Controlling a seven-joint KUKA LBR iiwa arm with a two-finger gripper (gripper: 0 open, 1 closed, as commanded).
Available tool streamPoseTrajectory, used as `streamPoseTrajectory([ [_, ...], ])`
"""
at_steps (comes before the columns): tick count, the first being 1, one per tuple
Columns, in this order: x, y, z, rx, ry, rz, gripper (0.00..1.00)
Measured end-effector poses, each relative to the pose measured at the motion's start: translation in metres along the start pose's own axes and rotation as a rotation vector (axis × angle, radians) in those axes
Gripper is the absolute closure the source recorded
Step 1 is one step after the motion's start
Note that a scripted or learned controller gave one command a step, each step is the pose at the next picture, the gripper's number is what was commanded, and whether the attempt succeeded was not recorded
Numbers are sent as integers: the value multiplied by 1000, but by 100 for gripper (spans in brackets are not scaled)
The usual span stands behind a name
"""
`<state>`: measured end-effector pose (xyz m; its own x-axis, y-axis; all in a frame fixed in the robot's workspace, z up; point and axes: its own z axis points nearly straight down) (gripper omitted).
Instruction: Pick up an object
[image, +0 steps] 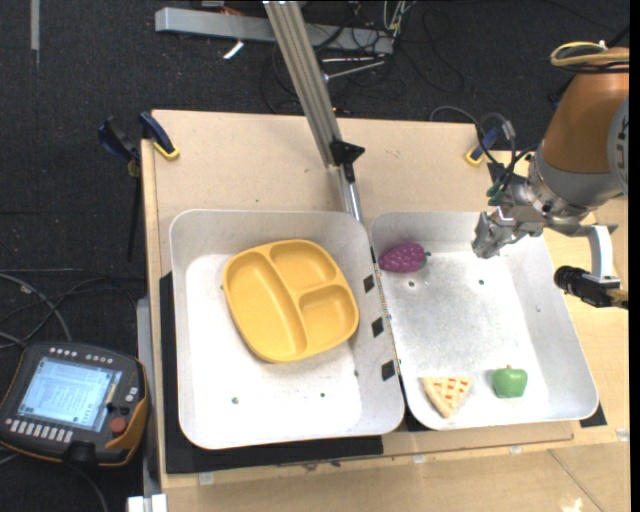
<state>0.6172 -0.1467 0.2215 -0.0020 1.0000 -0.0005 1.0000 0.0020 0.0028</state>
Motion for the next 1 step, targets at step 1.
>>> streamPoseTrajectory([
  [1,46,-13,7,5,2,-5,100],
])
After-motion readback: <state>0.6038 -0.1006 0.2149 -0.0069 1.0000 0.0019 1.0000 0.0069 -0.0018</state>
